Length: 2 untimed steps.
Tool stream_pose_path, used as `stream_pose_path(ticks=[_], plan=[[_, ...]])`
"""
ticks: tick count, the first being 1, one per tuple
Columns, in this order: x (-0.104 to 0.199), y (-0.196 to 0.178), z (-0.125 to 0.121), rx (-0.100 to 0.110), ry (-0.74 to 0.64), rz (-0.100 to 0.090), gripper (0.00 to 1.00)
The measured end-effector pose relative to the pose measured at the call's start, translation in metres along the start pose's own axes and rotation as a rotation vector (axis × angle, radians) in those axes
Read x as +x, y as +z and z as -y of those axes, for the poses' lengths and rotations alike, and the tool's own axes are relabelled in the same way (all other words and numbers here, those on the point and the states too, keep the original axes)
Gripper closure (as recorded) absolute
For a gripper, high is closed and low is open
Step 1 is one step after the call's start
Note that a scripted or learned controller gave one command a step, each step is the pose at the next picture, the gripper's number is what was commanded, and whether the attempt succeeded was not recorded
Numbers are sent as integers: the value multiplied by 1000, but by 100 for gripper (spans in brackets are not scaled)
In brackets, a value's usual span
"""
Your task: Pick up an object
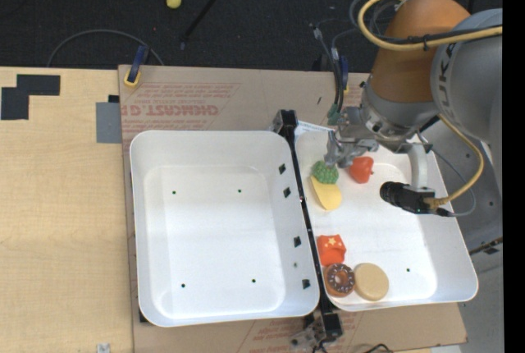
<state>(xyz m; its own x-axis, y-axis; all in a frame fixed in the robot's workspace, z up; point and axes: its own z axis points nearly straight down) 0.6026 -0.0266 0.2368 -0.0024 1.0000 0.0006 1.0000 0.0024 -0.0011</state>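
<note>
Nearest to me, at the near edge of the right bin (pixel 459 281), a chocolate doughnut (pixel 339 280) lies touching a tan round biscuit (pixel 372 281), with a small orange block (pixel 331 247) just beyond them. Farther in, the gripper (pixel 338 156) hangs low over a yellow piece with a green top (pixel 326 187), close to the bin's left wall; a red piece (pixel 361 170) sits just to its right. Whether the gripper is wide or narrow, I cannot tell from here. Nothing looks held. To do this well, I would say it should centre over the green end, clear of the red piece and the wall, before closing.
</note>
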Motion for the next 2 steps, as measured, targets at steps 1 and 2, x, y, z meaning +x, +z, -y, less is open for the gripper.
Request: stream_pose_path(ticks=[1, 2], plan=[[49, 13, -2, 0, -1, 0, 100], [106, 18, -12, 0, -1, 1, 100]])
